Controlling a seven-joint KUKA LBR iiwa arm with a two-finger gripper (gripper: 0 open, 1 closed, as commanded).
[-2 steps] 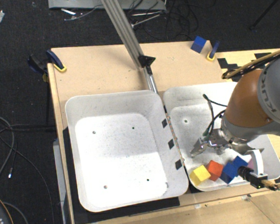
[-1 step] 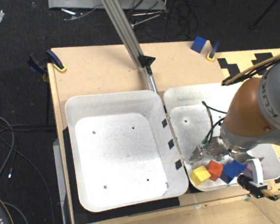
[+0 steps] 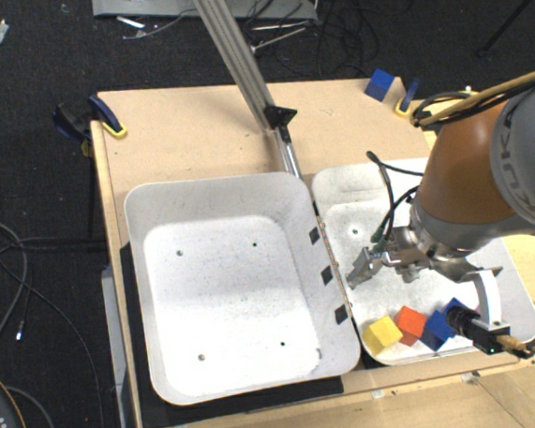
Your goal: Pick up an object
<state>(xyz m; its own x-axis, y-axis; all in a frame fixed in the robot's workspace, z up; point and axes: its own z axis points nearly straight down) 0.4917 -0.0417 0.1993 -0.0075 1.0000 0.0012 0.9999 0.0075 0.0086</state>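
On the far left, black cables (image 3: 10, 280) trail across the dark floor. The wooden bench (image 3: 194, 131) carries a black-and-yellow clamp (image 3: 98, 116) at its back-left corner. The left bin (image 3: 145, 211) sits on the bench's left half; a grey metal pole (image 3: 234, 56) slants down from the top toward the gap btwn the bins. The right bin (image 3: 336, 188) touches the left one along their shared edge.

The gripper (image 3: 360, 270) hangs over the right bin's middle, w/ nothing seen between its fingers; they look slightly apart (hard to judge at this angle).

Near the right bin's front wall lie a yellow block (image 3: 383, 334), an orange block (image 3: 411, 322) and a blue block (image 3: 439, 330), close together in a row. The arm (image 3: 476, 179) reaches in from the right. A blue cube (image 3: 380, 84) rests at the bench's back-right.
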